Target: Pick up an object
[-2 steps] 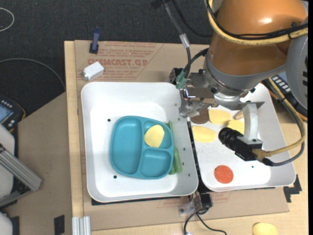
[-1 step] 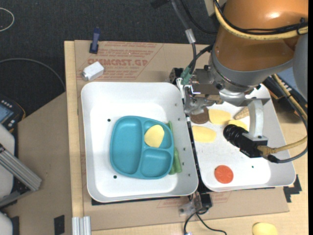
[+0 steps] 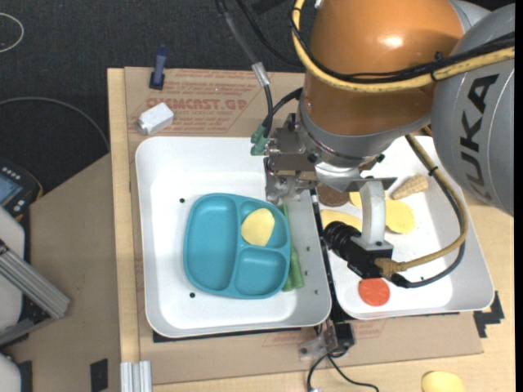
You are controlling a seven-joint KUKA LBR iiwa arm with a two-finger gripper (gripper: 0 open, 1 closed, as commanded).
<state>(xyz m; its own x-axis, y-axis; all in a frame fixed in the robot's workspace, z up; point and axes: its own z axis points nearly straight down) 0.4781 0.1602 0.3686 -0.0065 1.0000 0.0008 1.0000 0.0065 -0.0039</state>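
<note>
My gripper (image 3: 280,193) hangs under the big orange wrist, over the right edge of the left bin (image 3: 163,219). It sits just above the top right corner of a blue divided plate (image 3: 216,251). A yellow rounded piece (image 3: 258,227) lies in the plate's upper right compartment, close below and left of the gripper. A green pod (image 3: 294,269) lies along the plate's right side. The wrist hides much of the gripper's top.
The right bin (image 3: 458,292) holds a red disc (image 3: 376,292), flat yellow slices (image 3: 400,216), a tan cone (image 3: 409,188) and a brown piece (image 3: 331,196) partly under the arm. A white block (image 3: 155,118) and a blue clip (image 3: 158,68) lie behind the bins.
</note>
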